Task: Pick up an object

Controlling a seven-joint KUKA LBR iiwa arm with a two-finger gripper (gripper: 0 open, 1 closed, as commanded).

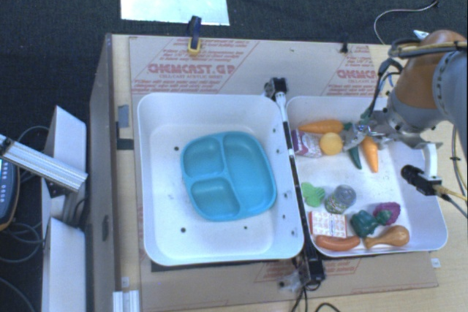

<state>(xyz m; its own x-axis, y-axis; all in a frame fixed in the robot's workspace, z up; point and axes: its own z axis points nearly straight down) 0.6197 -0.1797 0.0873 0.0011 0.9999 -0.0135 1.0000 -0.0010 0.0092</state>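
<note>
The claw [363, 129] hangs over the upper part of the right bin [439, 230], at the end of the grey arm that comes in from the right with its orange band [418, 77] above the wrist. How wide the claw stands cannot be told; the tip is a dark tangle against the toys, and nothing can be seen held in it.

The nearest likely pick is the toy carrot [371, 154], just below the claw and close to touching it. Its long axis runs up and down the view, slightly tilted, so a grasp would have to close across its width. A dark green pepper-like piece [355, 157] lies right alongside the carrot's left. Further left sit a yellow lemon [331, 145] and a longer orange carrot [321, 127], lying crosswise.
</note>
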